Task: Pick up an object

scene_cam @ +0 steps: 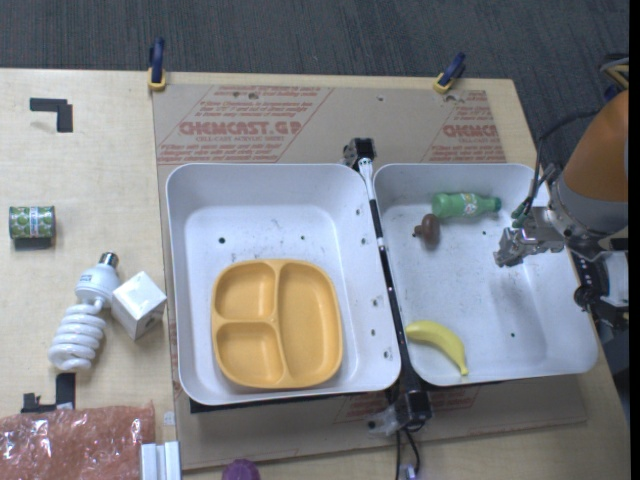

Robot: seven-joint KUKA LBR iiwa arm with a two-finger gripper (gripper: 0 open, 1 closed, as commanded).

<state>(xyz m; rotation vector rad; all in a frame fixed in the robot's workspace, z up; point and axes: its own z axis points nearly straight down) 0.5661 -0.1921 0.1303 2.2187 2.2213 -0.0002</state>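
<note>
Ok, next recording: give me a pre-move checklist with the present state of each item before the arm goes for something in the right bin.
1. Graspable things in the shallow white right bin: ok. Green plastic bottle, small brown round object, yellow banana.
2. Things lie apart from each other: ok. The bottle and the brown object are close but apart.
3. Two-finger gripper is over the right bin: ok, near its right wall.
4. Gripper carries nothing: ok, nothing seen between its fingers.
5. Finger opening: cannot tell.
6. Yellow three-compartment plastic tray is out of the way: ok, it lies in the left bin.
</note>
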